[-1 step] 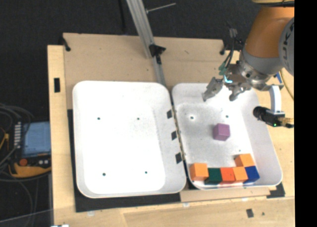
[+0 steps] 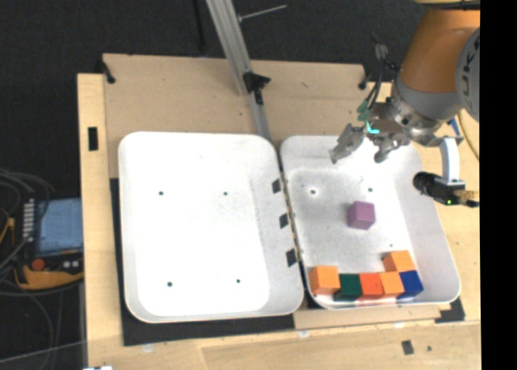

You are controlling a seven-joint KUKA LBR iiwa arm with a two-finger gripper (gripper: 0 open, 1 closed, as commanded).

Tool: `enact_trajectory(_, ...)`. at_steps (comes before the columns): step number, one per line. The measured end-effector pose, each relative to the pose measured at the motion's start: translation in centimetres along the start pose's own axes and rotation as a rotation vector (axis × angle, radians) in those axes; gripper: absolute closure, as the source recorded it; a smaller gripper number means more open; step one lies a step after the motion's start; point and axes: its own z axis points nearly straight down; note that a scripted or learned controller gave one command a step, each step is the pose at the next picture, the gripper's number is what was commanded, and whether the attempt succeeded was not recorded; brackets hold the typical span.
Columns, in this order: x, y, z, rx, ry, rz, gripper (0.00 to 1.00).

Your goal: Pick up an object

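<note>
A purple cube (image 2: 362, 214) lies alone near the middle of the right bin (image 2: 319, 168). Along that bin's front wall sits a row of blocks: an orange one (image 2: 325, 278), a dark green one (image 2: 349, 286), another orange one (image 2: 371, 283), a lighter orange one (image 2: 393, 282) and a blue one (image 2: 410, 281), with one more orange block (image 2: 397, 261) just behind them. My gripper (image 2: 361, 149) hangs over the bin's far end, above and behind the purple cube, open with nothing between its fingers.
The left bin (image 2: 202, 223) lies beside the right one. A slanted metal rail (image 2: 230, 33) runs from the top of the view down to the gap between the bins. A blue box (image 2: 60, 225) and cables sit off the bench's left side.
</note>
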Motion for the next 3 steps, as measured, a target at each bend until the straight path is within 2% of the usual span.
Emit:
enact_trajectory(1,-0.5,-0.6,4.4,0.005,-0.003,0.005,0.0)
enact_trajectory(2,-1.5,-0.2,9.3,0.005,-0.003,0.006,0.0)
enact_trajectory(3,-1.0,-1.1,14.5,0.006,-0.003,0.006,0.0)
